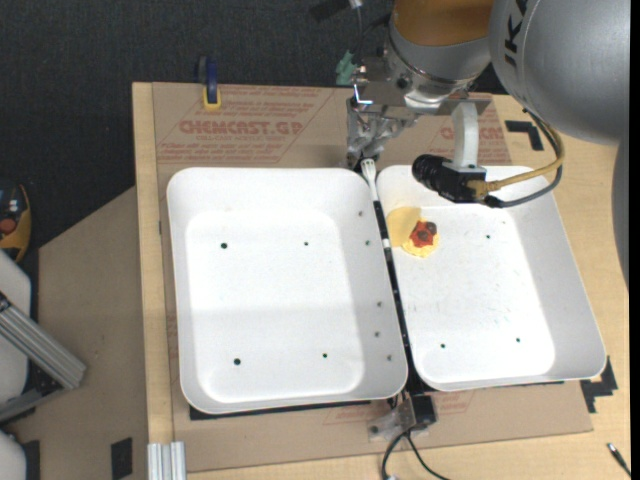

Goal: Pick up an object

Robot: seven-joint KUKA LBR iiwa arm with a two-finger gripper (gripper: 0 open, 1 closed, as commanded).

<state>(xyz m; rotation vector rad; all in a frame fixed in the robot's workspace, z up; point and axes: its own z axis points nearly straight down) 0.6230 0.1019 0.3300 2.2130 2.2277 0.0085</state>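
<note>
gripper [366,146]: at right bin's [520,328] far-left corner; finger state cannot tell
object [417,234]: yellow-red, in right bin, just near-right of gripper

Two white bins sat side by side on the bench [250,118]. Left bin [280,283] had bare floor w/ small dark dots. Right bin [500,288] held a yellow object [412,234] w/ a red piece [425,232] on top, near its upper-left corner. Gripper [366,140] hung over the bins' shared top edge; arm [520,28] came in from upper right.
</note>
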